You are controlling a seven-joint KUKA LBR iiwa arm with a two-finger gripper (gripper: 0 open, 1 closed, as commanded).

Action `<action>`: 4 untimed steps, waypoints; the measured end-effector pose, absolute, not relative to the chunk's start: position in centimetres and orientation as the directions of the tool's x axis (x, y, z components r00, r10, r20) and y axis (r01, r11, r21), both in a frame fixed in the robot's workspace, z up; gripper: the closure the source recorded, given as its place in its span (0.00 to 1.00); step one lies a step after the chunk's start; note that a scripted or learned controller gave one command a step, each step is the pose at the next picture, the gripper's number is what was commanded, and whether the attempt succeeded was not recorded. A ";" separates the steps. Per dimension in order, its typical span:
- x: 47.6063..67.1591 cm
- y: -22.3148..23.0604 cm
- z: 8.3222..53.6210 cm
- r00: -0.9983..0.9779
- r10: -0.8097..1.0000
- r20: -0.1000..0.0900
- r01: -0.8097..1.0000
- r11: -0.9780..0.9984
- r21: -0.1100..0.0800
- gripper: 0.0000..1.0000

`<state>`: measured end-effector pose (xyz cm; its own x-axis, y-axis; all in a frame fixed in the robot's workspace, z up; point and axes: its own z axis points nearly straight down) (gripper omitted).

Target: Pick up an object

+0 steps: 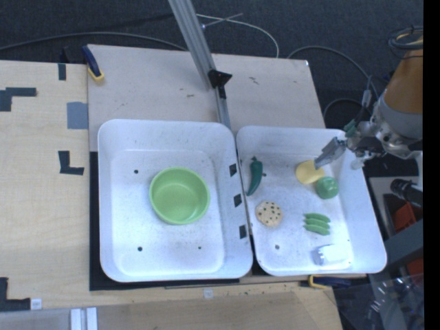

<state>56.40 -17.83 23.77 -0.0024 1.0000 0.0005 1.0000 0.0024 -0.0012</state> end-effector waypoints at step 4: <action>55.8 -17.9 8.7 -0.002 1.000 -0.001 1.000 0.002 -0.002 0.00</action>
<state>55.77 -17.93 8.69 -0.0019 1.0000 -0.0015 1.0000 0.0019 -0.0017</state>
